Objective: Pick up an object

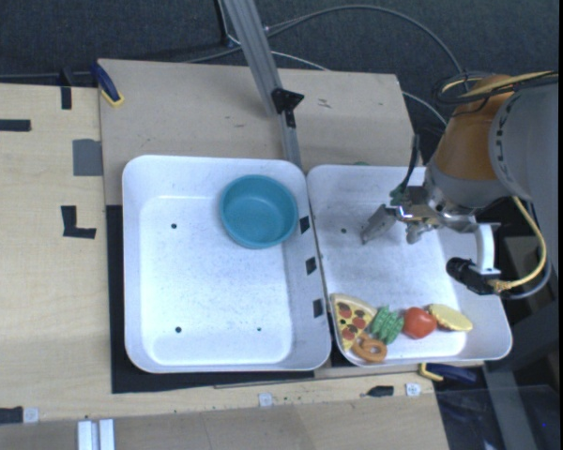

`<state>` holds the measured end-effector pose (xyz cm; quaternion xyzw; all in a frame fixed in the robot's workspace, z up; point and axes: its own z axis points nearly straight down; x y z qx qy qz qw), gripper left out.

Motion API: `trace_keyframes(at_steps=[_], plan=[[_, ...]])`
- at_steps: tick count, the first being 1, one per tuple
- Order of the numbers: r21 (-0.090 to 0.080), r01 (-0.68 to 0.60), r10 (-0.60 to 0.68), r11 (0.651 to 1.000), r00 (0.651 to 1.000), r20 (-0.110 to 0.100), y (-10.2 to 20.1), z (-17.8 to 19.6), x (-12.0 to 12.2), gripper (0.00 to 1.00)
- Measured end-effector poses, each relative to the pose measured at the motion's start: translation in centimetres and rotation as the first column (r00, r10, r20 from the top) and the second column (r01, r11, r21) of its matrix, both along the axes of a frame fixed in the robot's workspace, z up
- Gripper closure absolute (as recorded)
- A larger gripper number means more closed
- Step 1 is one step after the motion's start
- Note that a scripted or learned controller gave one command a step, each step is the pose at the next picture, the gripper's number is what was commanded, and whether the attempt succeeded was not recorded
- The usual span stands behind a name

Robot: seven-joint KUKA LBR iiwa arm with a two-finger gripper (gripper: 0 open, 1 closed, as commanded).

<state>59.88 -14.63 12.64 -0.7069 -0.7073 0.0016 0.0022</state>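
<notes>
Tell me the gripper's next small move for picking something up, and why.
Probably shift the gripper toward the near edge of the right bin. It hangs over bare floor, while the pizza slice, green toy, tomato and yellow piece cluster along that edge.

- a robotics lab or test cell, not a home or kitchen
- a grey industrial arm [525, 148] with an orange band reaches in over a plywood bench [206, 92]
- two shallow white bins [150, 251] sit side by side on it, holding a blue bowl [258, 211] and toy food [375, 324]
- loose cables [357, 17] run over dark carpet, and a metal pole [258, 50] slants across
- black tape marks [70, 221] dot the board at left
</notes>
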Motion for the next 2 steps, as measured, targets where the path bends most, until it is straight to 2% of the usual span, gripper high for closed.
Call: trace_keyframes(at_steps=[1, 2], plan=[[-0.001, -0.001, 0.001, 1.000, 1.000, 0.005, 0.0, -3.8, 0.0, 0.00], [-0.003, 0.000, 0.000, 1.000, 1.000, 0.008, 0.0, -2.6, 0.1, 1.00]])
